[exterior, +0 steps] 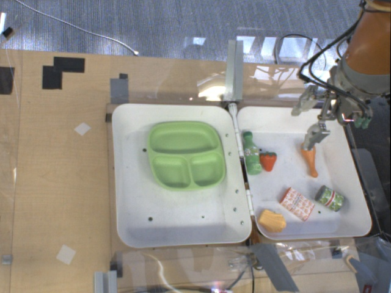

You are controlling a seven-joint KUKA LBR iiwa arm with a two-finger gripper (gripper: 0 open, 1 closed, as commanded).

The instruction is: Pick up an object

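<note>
Sitting in the right bin (351, 163) near the carrot (310, 161): a green bottle (250, 153), strawberry (268, 160), red box (297, 204), can (330, 198) (pretty scattered). The gripper (316, 137) hovers at the carrot's top end, jaws unclear.

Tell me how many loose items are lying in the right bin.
6: green bottle by the divider, strawberry beside it, carrot under the gripper, patterned box, small can, yellow piece at the near edge.

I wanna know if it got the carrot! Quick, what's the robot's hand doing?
End effector: right above the carrot's top end in the right bin; whether it is gripping cannot be told.
</note>
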